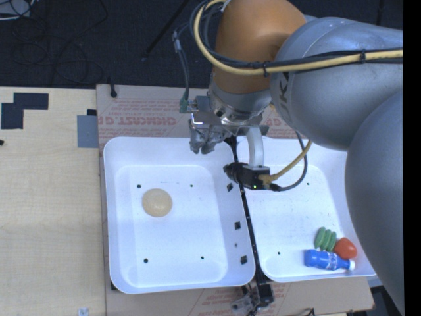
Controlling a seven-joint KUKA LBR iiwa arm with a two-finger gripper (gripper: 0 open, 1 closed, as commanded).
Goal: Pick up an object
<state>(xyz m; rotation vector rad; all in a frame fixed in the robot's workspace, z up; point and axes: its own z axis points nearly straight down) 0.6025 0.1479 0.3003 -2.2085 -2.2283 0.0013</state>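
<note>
Two shallow white plastic bins (118,176) sit on brown printed cardboard (141,117) over a pale wooden bench (46,196), dark floor with cables (66,18) behind. Gripper (209,139) hangs over the bins' far edge; can't tell its state. Pale round disc (157,203) left bin; blue bottle (327,260), green piece (325,238), red-orange piece (345,247) right bin's near corner.

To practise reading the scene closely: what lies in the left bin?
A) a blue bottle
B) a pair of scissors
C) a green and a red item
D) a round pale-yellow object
D: the round pale-yellow object sits alone on the floor of the left bin, while the blue bottle lies in the right bin.
</note>
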